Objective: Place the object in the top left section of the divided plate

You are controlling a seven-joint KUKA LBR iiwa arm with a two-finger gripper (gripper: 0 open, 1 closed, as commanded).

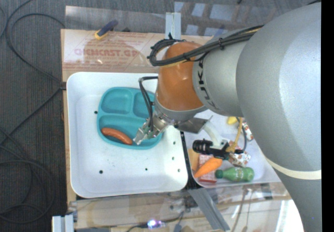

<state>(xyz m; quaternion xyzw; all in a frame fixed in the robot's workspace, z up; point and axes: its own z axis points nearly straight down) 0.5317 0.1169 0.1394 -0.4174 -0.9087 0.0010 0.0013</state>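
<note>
A teal plastic divided plate (116, 101), smooth, with rounded corners and raised ridges between its compartments, is set in the left white bin (125, 173), towards that bin's 12 o'clock side. The sausage (117, 135), a glossy orange-red cylinder with rounded ends, is seen lying in the long compartment along the plate's 6 o'clock side, at about 7 o'clock from the plate's middle. It is slightly tilted and sits just below the top left section, whose bare teal floor is visible. The metallic hand (145, 135) is placed over the plate's rim at about 4 o'clock, just beside the sausage's 3 o'clock end but apart from it. Whether the hand is wide or narrow cannot be told, and nothing is seen held in it. The hand is carried by the grey arm (271, 79), a broad matte cylinder, with a shiny domed orange band (177, 84) above the wrist. In the right bin (225, 129), at 3 o'clock from the left one, a tapered orange carrot (211, 165) is laid beside a green bottle (236, 174) resting on its side. Both bins are borne by a desk (88, 66) faced with pale brown board.
</note>
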